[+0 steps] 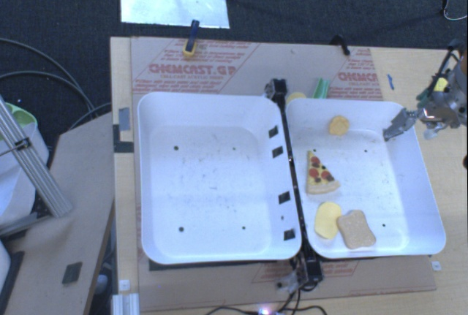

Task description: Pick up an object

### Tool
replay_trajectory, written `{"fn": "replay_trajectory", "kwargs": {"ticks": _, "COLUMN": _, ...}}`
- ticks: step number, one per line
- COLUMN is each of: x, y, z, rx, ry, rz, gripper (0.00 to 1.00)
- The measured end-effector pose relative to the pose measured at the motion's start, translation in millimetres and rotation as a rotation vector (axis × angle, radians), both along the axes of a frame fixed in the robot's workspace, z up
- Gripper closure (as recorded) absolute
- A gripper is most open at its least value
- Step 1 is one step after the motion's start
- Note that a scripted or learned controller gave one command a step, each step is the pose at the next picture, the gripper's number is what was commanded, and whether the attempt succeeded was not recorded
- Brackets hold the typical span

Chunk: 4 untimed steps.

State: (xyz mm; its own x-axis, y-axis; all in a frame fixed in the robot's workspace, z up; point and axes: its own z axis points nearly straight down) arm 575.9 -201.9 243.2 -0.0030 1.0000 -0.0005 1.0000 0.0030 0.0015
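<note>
Right bin [417, 160]: pizza slice [319, 172] flat at centre-left; toast [356, 229] touching yellow disc [327, 219] at front; small orange round [338, 125] at back.

- 2 white bins side by side: left bin [157, 160], right bin [417, 182]
- 4 toy food items in the right bin:
  - 1 pizza slice [319, 172]
  - 1 slice of bread [356, 229]
  - 1 yellow oval piece [327, 219], touching the bread
  - 1 small round orange-yellow piece [338, 125]
- 1 green object [320, 88] on the bench just behind the bins
- 1 gripper [401, 123] at the right bin's far right rim
</note>
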Motion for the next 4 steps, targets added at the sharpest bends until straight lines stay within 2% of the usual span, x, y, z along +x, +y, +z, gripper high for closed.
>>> {"fn": "replay_trajectory", "kwargs": {"ticks": 1, "x": -23.2, "y": 68.5, "z": -112.5, "rx": 0.006, "ry": 0.010, "rz": 0.006, "gripper": 0.00}}
{"fn": "replay_trajectory", "kwargs": {"ticks": 2, "x": -10.6, "y": 123.6, "z": -161.7, "rx": 0.004, "ry": 0.004, "rz": 0.006, "gripper": 0.00}}
{"fn": "replay_trajectory", "kwargs": {"ticks": 3, "x": -9.2, "y": 119.2, "z": -147.6, "rx": 0.000, "ry": -0.003, "rz": 0.000, "gripper": 1.00}}
{"fn": "replay_trajectory", "kwargs": {"ticks": 4, "x": -38.5, "y": 191.8, "z": -53.7, "rx": 0.004, "ry": -0.005, "rz": 0.008, "gripper": 1.00}}
